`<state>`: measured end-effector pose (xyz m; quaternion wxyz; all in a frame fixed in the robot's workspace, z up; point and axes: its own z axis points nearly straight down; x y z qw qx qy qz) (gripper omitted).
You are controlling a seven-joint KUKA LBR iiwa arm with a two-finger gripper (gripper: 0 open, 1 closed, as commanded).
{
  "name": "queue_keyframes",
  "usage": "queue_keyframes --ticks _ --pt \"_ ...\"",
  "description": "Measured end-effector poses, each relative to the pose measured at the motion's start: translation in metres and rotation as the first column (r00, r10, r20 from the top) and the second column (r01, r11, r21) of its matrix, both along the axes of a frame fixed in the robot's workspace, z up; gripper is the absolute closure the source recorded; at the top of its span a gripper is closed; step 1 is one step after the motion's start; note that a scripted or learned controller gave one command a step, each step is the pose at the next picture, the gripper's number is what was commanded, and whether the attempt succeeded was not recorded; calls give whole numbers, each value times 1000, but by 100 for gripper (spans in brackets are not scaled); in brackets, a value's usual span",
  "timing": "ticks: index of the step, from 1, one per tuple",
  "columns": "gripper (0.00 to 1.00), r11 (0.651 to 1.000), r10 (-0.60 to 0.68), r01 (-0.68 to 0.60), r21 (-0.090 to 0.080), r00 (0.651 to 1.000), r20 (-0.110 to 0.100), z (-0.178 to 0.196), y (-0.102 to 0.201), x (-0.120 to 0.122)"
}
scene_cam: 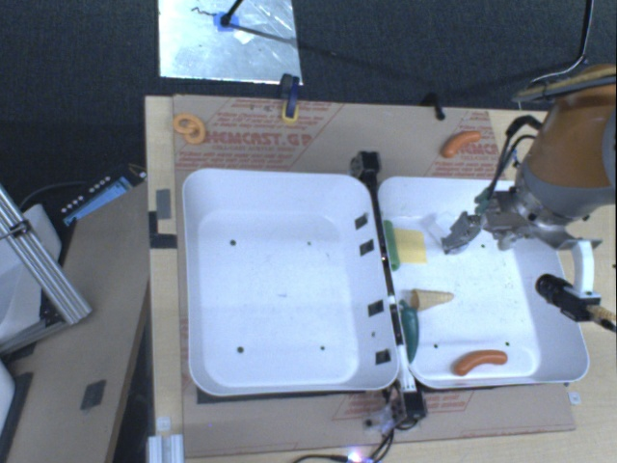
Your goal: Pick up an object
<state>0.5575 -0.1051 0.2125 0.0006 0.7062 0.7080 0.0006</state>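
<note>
Jaws [461,233] are hanging over the right bin [540,369]; you cannot tell how wide they stand. Nearest pick is lying at nine o'clock: the yellow block [412,247], flat against the divider, with the cone [431,299] at seven.

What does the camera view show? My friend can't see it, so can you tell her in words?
A grey and orange robot arm reaches in from the right, its gripper above the right white bin. That bin holds a yellow block, a toy ice cream cone, an orange sausage and a green thing. The left white bin lies beside it.
</note>
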Motion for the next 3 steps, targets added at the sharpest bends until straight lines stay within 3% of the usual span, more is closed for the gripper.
queue_keyframes --ticks 1,2,3 --pt "100 1000 2 -2 0 1000 3 11 0 1" --pt "100 1000 10 -10 3 1000 7 76 74 7" --pt "100 1000 10 -10 4 1000 8 140 141 -3"
